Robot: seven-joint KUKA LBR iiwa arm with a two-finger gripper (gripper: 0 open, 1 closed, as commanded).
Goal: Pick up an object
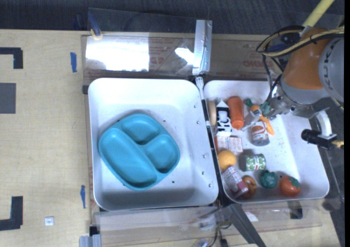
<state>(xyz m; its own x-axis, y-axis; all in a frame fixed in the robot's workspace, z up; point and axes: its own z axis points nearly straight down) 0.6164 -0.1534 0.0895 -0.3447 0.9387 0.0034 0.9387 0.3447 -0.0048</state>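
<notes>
End effector low over the far part of the right bin, above small grocery items.

The end effector sits at the far right part of the right bin, just above a small can with orange bits beside it; whether it is apart or together I cannot tell. The grey arm with its orange band reaches in from the surface's right edge. An orange bottle-like item and a black-and-white carton lie near the bin's left wall. A yellow-orange fruit, a green-labelled can, a dark green item and a red tomato-like item lie toward the near edge. The left bin holds a blue divided tray.
</notes>
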